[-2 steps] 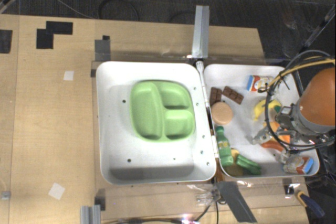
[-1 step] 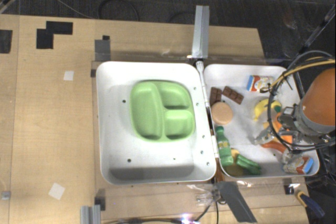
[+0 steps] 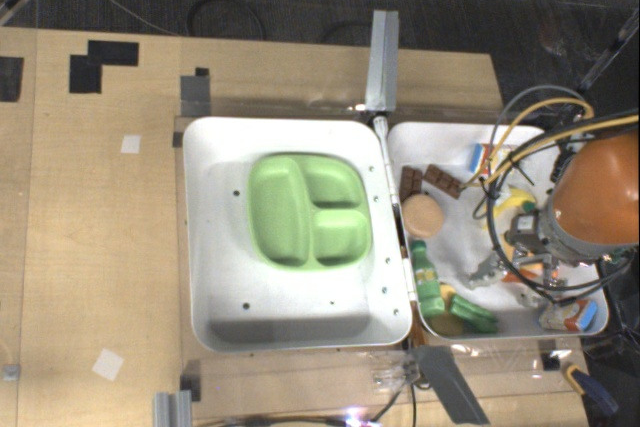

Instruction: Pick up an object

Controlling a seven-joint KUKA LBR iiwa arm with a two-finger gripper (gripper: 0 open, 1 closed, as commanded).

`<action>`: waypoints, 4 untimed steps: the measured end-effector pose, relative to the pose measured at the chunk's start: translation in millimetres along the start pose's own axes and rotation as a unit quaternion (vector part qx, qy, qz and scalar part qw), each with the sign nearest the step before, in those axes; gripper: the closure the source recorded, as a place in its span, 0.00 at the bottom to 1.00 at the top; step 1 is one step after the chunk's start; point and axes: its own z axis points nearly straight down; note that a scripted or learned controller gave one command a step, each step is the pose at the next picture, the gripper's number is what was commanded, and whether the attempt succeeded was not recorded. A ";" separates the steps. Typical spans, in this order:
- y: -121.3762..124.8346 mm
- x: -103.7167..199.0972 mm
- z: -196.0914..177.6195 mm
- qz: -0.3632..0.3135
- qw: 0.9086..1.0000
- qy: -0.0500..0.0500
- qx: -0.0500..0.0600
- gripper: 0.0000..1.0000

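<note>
Left bin (image 3: 205,215): holds a green divided tray (image 3: 305,210), lying flat near its middle.
Right bin (image 3: 440,140): cluttered. Brown bar pieces (image 3: 432,181) at the upper left; a tan round disc (image 3: 421,213) just below them; green items (image 3: 445,300) along the lower left wall; a blue-and-white item (image 3: 481,158) near the top.
Arm (image 3: 598,190): orange band over the right bin's right side, cables looped around it.
Gripper (image 3: 488,272): low in the right bin, probably this metal part; open or closed, cannot tell.
</note>
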 end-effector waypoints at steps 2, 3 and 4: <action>6.4 -13.5 -0.2 -0.128 0.992 0.000 -0.001 0.00; -47.2 -71.1 2.1 -0.120 0.993 -0.003 -0.002 0.00; -7.3 -79.0 -1.4 -0.048 0.999 0.001 0.002 0.00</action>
